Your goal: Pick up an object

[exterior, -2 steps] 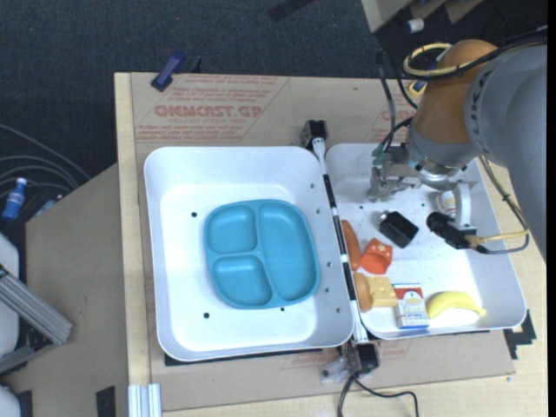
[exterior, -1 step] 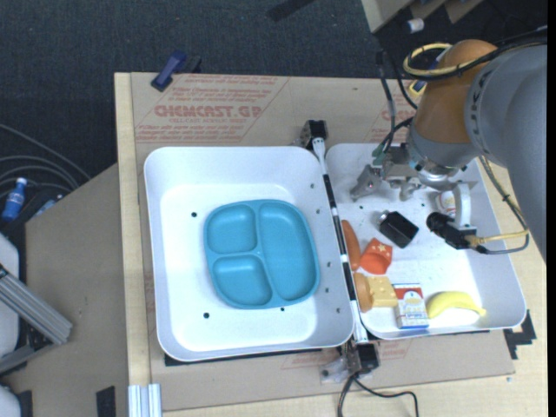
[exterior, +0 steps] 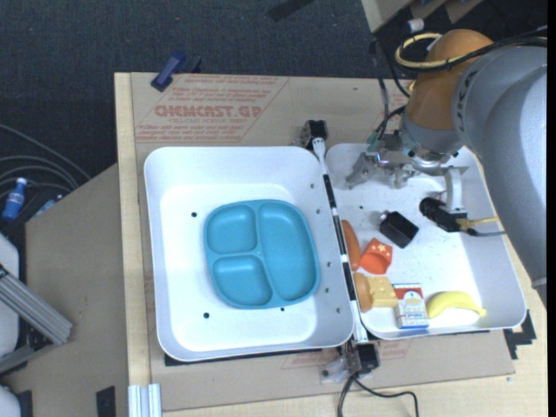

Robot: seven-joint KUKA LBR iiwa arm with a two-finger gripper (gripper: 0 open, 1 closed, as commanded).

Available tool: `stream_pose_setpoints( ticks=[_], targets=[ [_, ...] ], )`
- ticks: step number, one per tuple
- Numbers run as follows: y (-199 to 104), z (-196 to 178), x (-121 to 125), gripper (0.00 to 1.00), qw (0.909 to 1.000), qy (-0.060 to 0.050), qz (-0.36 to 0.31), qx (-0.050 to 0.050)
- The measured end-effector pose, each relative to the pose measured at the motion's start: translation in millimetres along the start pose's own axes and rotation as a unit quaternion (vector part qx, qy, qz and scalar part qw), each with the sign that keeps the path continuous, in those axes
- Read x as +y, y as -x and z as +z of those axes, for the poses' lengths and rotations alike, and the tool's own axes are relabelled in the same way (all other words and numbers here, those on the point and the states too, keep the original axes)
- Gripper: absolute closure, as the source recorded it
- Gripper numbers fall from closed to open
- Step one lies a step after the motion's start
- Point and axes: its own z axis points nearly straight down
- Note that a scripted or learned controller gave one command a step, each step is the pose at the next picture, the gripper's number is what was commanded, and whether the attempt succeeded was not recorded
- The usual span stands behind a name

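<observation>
camera view, near edge first: right bin (exterior: pixel 499 315) holds the clutter. nearest the front wall sits a banana (exterior: pixel 455 304), yellow, lying on its side, and just beside it to the left a small carton (exterior: pixel 411 307) w/ red top and blue base. touching that, a tan block (exterior: pixel 373 290), maybe bread or a sponge, can't tell at this res. next back, a red piece (exterior: pixel 376 256) w/ a yellow mark, and an orange sausage-shaped thing (exterior: pixel 349 241) lying along the divider wall between bins. they're bunched at the left-front corner, prob. bc stuff slides there after drops, so anything there is a tight grab against the wall.

left bin (exterior: pixel 165 233) has a blue divided plate (exterior: pixel 261 252), three compartments, sitting flat mid-bin, well apart from the walls. too broad and flat for my fingers imo.

further back in the right bin: a black block (exterior: pixel 399 228) by itself, tilted, open floor round it. best candidate for the pick, since nothing crowds it.

my gripper (exterior: pixel 382 170) hangs over the far left corner of the right bin, near the black block but not touching it. fingers look spread, metal tips apart and nothing between them, tho the wrist hides part so that's a soft read. nothing held yet; pick not started. a black cable fitting (exterior: pixel 439 213) juts from my wrist side, just right of the block.

farthest: brown board (exterior: pixel 208 111) under the bins w/ red printing, blue clip (exterior: pixel 168 70) at its far corner.
</observation>
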Motion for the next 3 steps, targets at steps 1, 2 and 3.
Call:
stream_pose_setpoints(
  ticks=[1,2,3],
  targets=[
    [-1.3,0.2,-88.4,0.00,1.0000,-0.001,0.001,0.000],
    [-1.5,-10.2,-87.5,1.00,1.0000,0.000,0.001,0.000],
    [-39.1,-136.4,-141.4,1.00,1.0000,0.001,0.000,0.000]
  ],
)
